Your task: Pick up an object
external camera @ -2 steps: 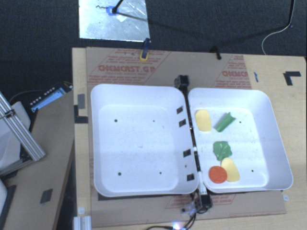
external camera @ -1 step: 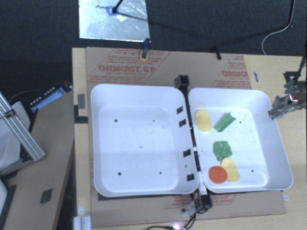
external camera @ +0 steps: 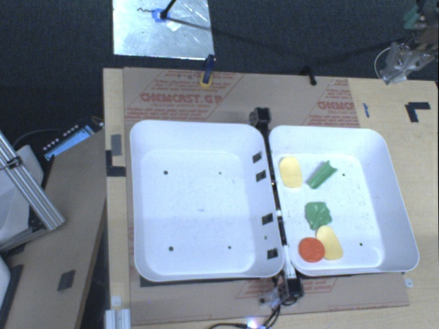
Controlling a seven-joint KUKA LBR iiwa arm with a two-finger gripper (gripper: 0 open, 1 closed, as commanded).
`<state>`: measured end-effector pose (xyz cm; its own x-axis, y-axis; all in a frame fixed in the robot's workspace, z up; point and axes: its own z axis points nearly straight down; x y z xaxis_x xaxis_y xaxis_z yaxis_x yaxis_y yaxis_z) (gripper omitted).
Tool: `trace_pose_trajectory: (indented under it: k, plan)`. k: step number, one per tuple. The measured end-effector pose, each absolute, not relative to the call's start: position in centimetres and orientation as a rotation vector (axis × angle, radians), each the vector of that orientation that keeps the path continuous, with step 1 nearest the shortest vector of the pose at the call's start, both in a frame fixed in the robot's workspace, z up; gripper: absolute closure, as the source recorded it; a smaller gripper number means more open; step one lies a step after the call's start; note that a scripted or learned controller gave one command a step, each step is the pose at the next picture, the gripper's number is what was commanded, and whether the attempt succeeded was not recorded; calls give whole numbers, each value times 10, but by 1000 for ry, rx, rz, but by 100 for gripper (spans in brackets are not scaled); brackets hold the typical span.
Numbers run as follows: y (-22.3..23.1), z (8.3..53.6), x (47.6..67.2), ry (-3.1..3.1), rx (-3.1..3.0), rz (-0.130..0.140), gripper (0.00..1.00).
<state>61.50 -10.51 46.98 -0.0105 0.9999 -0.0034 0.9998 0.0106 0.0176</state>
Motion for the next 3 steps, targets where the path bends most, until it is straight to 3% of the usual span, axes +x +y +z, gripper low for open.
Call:
trace_pose_trajectory:
  k: [1,2,3]
  plan:
    - [-92,514,537,2224,2212,9,100]
    - [-71,536,492,2226,2213,4,100]
    - [-72,535,493,2224,2214,4,0]
